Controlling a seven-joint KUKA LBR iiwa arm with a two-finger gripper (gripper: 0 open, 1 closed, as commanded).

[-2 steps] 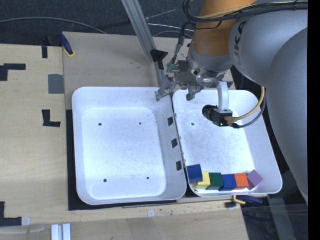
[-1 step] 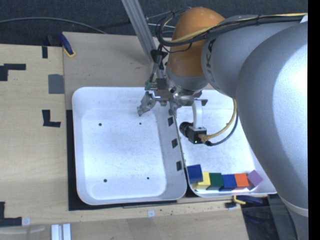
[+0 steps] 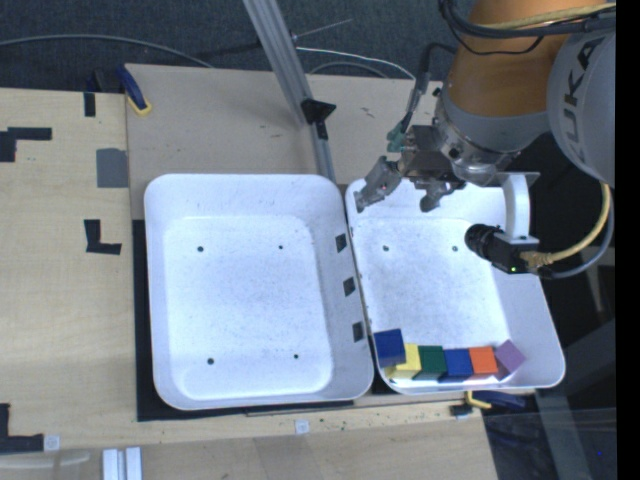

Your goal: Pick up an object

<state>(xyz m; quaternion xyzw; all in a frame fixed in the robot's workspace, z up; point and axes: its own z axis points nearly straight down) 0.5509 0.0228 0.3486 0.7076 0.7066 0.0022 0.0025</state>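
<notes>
two-finger metal hand seen open, empty, at shallow white plastic right bin's far rim; small coloured blocks at its near rim should be approached squarely.

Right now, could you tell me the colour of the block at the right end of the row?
Purple block, seen in the camera view.

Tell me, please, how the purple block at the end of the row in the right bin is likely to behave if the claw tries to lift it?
The purple block looks rigid and flat-sided, so it probably won't roll. It sits tight against the orange block and the right bin wall, so fingers may struggle to fit around it. It looks small, likely light.
</notes>
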